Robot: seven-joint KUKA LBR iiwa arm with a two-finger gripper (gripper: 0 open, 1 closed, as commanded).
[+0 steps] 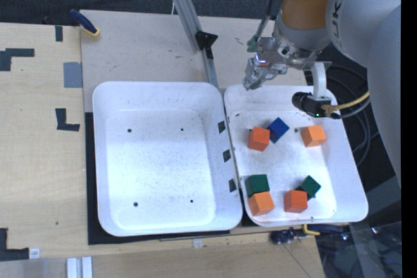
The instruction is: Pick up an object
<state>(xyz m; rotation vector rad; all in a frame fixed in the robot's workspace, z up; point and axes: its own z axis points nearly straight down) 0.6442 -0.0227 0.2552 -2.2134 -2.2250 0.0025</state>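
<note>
The right bin (pixel 345 198) holds several small blocks. An orange block (pixel 258 139) touches a blue block (pixel 278 129) near its middle, and another orange block (pixel 313 135) lies to their right. Toward the front, a green block (pixel 257 183) sits against an orange block (pixel 262 202); a red-orange block (pixel 295 200) sits beside a dark green block (pixel 310 186). My gripper (pixel 253 79) hangs above the bin's back left corner, well above the blocks, with nothing seen between its fingers.
The left bin (pixel 156 159) stands alongside the right one. A slanted metal bar (pixel 186 6) runs down to the bins' shared back edge. Black and yellow cables (pixel 329 109) hang by the right bin's back right edge.
</note>
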